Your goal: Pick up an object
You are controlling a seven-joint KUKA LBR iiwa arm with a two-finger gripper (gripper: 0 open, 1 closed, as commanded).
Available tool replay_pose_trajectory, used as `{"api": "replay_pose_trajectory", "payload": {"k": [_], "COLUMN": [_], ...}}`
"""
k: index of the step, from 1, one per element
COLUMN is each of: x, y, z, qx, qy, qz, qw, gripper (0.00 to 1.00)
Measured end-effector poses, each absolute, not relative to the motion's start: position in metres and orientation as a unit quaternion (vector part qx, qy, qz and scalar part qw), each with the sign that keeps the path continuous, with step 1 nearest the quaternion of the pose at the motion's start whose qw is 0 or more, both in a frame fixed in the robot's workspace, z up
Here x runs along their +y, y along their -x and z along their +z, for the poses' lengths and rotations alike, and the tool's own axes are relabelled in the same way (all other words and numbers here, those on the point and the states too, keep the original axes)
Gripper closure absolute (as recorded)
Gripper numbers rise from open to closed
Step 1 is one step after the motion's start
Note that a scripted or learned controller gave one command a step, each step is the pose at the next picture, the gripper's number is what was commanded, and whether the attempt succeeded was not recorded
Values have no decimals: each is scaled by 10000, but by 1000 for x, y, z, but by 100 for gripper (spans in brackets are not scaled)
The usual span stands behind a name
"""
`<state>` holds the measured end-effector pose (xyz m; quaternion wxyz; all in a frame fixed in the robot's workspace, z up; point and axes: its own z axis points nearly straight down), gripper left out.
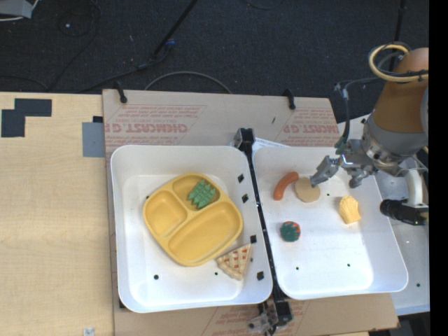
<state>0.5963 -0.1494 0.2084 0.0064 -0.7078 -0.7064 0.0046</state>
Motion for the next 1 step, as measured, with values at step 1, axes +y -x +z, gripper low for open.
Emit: {"api": "replay_pose_trajectory", "payload": {"k": [1], "x": [-149], "y": [-599], "z": [217], "qx": [-7072], "qy": [7070], "qz": [4], "qw": [4], "gripper": [0]}}
